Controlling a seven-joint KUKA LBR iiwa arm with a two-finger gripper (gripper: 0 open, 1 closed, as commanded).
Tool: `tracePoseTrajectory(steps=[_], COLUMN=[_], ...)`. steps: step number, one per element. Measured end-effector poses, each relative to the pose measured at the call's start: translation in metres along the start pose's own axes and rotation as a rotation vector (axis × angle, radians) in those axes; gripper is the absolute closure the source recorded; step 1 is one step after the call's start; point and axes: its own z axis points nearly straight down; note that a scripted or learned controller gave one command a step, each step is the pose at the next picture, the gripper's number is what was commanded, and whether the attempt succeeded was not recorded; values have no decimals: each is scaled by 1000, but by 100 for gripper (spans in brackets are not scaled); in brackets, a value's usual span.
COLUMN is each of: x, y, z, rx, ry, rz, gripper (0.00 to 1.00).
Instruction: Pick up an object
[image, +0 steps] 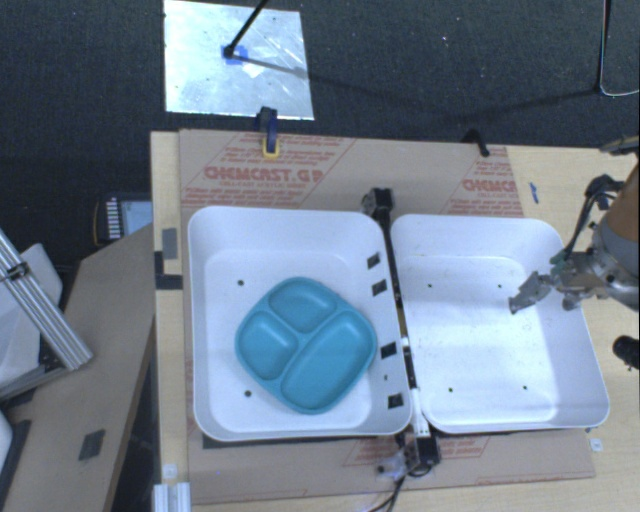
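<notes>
Pick not started: two-finger gripper (530, 295) hovered over right white bin (480, 405), finger spread can't tell, nothing visibly held. Blue three-compartment plastic plate (305, 344) sat in left white bin (215, 330), well apart.

1. The blue divided plate (305, 344) is taking up much of the left bin (215, 240), leaving open floor along its upper part.
2. The gripper (527, 296) is hanging over the right bin (480, 385), whose floor is lying open.

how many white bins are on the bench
2: the shallow white plastic bin on the left holds a blue divided plate; the shallow white plastic bin on the right has the pincer over it.
</notes>
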Motion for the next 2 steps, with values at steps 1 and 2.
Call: tracePoseTrajectory(steps=[1, 2], x=[1, 11], y=[3, 4], z=[-7, 49], rx=[-13, -9], ry=[-3, -1], rz=[-4, -3], gripper=[0, 0])
